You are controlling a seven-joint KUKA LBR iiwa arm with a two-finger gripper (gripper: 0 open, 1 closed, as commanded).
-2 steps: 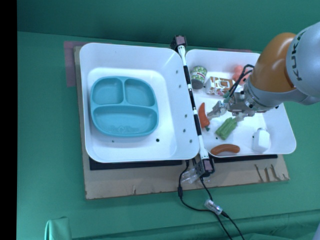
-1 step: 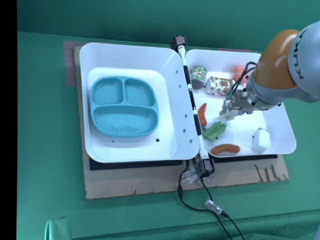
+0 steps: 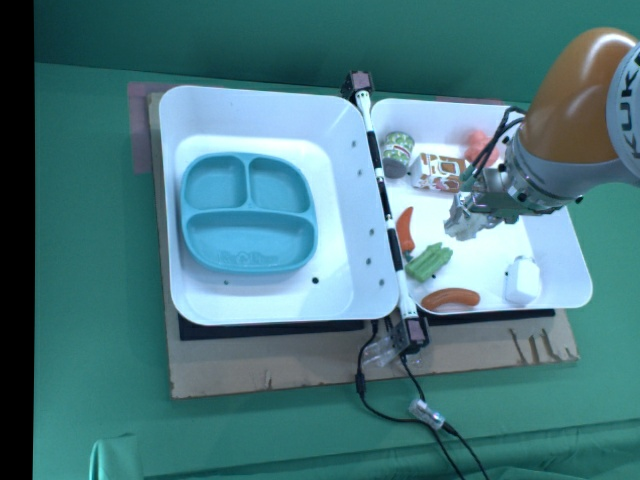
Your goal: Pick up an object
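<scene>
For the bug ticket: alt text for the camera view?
The grey-and-orange arm's tool hangs over the right white bin among small toy foods; the left white bin holds a teal three-compartment plate.

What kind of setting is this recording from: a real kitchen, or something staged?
Most likely a lab bench staged for robot picking trials: a green cloth backdrop, two white bins side by side on cardboard, toy food such as a sausage, and loose cabling at the front.
</scene>
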